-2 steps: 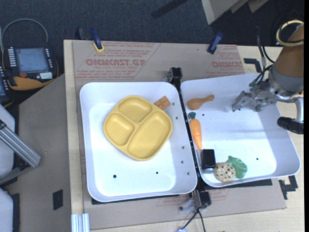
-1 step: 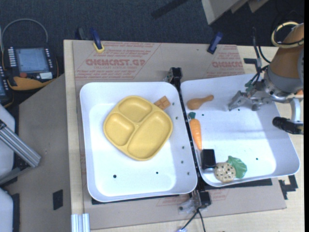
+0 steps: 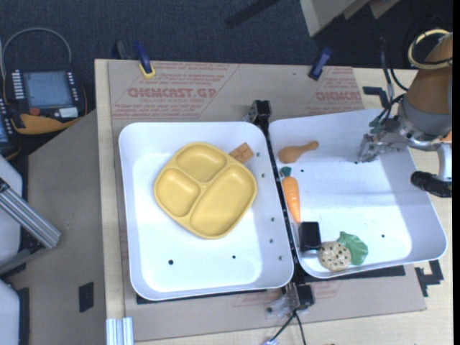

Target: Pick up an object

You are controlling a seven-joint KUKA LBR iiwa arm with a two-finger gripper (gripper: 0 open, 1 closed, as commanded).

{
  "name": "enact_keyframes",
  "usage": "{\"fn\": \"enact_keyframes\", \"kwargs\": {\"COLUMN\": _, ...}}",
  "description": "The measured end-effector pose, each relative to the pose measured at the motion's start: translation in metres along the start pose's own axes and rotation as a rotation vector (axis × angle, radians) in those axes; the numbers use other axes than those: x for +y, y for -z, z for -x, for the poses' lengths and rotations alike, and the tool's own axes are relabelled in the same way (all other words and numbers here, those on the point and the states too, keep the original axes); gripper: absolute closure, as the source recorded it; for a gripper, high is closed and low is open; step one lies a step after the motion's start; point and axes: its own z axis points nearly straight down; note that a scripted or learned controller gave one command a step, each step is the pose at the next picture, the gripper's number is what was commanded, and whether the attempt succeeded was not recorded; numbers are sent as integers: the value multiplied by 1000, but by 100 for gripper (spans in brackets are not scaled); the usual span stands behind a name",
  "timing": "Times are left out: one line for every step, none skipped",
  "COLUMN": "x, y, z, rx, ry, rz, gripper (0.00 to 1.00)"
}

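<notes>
Nearest the camera, at the right bin's [image 3: 402,254] front edge, sit a round speckled cookie [image 3: 331,256] and a crumpled green leafy toy [image 3: 355,246], touching each other, with a small black block [image 3: 310,235] just beside them. Behind the block, an orange plastic carrot [image 3: 291,198] lies along the bin's left wall. The left bin [image 3: 194,268] holds a yellow three-compartment plastic plate [image 3: 205,188] (a small tan block [image 3: 241,152] peeks from its far rim). Farther back lies a tan drumstick-shaped toy [image 3: 297,150]. The gripper [image 3: 372,149] hangs over the right bin's far right, nothing between its fingers; whether they are spread, I cannot tell.
</notes>
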Motion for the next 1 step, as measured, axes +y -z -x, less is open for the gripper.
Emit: {"fn": "enact_keyframes", "kwargs": {"x": -2, "y": 46, "z": -4, "rx": 3, "ry": -6, "rz": -11, "gripper": 100}}
